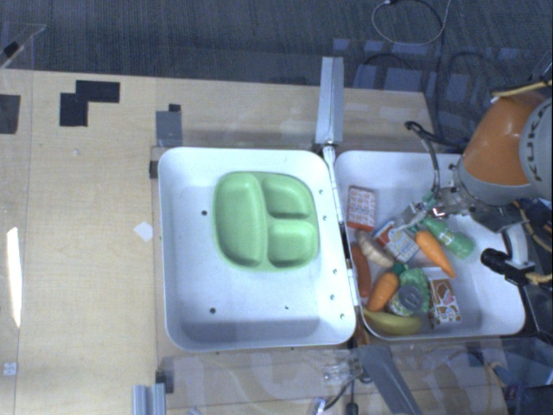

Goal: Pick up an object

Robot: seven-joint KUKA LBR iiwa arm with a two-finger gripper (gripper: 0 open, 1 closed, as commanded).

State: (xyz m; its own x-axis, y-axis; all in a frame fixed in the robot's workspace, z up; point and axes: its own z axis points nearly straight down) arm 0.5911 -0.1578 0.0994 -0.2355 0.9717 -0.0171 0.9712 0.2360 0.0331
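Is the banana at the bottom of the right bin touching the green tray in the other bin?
Apart. In the camera view the banana lies in the right bin, and the green tray sits in the left bin, with the bin walls between them.

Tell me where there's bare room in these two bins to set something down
In the left bin, bare floor rings the green divided tray, widest along the near edge and left wall. In the right bin, the far-left corner above the red card is free. Its middle is crowded with carrots, a banana and packets.

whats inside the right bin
The right bin holds two carrots, a banana, a small box and packets, piled together. Whatever lies beneath the pile is covered.
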